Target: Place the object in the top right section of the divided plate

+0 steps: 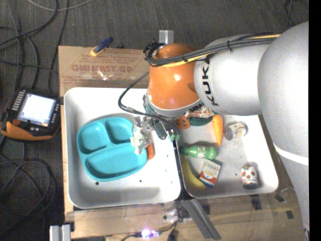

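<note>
Below, my gripper hangs over the left bin, its fingers at the right rim of the turquoise divided plate. My arm crosses from the right, and its orange band sits directly above the tool. A small orange object lies at the fingertips, on their lower right side, against the plate's outer edge. Whether the fingers clasp it I cannot tell, since the pale tool body blurs into it, and their spread is equally unclear. The object appears to be on the bin floor or the rim, not inside a section. The plate's top right section lies just left of the fingers and slightly above them; the top left section is farther left, and the large lower section is below and left of the tool.

To the right of my gripper, past the wall between the bins, the right bin holds several things. A green bottle lies nearest, with a banana below it and a small carton resting on the banana's end. A carrot stands up and right of the bottle. Farther right are a pale can and a spotted cup. Far left of the tool, off the bench, a teach pendant rests on the floor.
</note>
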Controlling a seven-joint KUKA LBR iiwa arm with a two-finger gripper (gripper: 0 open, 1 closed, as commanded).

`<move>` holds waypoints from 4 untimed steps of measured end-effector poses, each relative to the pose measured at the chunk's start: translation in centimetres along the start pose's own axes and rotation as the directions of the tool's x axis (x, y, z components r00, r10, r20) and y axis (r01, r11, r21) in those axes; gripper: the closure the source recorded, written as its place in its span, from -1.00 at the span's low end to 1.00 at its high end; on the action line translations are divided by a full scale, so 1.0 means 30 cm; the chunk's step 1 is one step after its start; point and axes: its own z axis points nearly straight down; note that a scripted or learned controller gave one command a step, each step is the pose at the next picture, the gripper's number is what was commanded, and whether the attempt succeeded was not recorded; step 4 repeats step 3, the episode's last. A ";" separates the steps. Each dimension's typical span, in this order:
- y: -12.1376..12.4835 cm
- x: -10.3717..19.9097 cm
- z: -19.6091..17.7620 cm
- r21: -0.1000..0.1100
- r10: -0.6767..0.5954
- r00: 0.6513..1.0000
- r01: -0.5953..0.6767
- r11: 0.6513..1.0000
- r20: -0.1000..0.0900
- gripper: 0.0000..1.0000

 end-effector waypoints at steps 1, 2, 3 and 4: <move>-0.067 0.251 -0.133 0.003 0.184 0.983 -0.184 0.983 0.000 1.00; 0.117 0.110 0.115 0.002 0.276 0.961 -0.276 0.961 -0.001 1.00; 0.463 0.181 -0.120 0.003 -0.031 1.000 0.031 1.000 0.000 1.00; 0.463 0.181 -0.120 0.003 -0.031 1.000 0.031 1.000 0.000 1.00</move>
